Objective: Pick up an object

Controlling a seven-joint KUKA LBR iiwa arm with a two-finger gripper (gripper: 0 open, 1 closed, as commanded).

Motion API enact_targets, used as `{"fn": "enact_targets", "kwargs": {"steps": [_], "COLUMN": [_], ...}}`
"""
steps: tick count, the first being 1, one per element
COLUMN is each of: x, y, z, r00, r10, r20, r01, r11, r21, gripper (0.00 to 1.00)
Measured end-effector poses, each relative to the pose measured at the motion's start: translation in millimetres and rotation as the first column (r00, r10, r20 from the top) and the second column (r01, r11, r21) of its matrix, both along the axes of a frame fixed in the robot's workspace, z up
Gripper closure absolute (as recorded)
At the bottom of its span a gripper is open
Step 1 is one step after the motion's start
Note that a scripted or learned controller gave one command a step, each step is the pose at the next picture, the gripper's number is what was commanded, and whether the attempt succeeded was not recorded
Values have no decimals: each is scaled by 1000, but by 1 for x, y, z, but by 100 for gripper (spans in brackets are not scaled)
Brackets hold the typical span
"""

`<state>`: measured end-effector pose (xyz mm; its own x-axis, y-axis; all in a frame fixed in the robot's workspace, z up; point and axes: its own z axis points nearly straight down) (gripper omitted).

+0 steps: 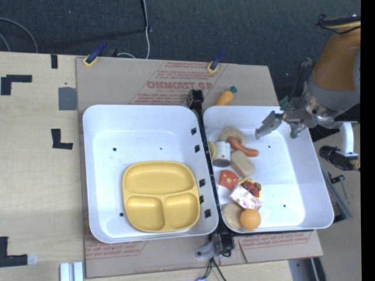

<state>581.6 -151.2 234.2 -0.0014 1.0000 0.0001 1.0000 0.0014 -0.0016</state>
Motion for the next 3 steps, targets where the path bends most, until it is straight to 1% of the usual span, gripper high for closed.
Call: {"fn": "enact_targets", "kwargs": {"steps": [1,2,3], "x": [31,46,82], "y": [11,45,38], "z": [-138,-150,-150], "r00": [1000,1000,1000], "r10": [0,3,1], "r20": [4,1,3], "r01": [0,-3,-1], "r11": [1000,1000,1000], "r21": [-1,1,0], "gripper": [0,0,0]}}
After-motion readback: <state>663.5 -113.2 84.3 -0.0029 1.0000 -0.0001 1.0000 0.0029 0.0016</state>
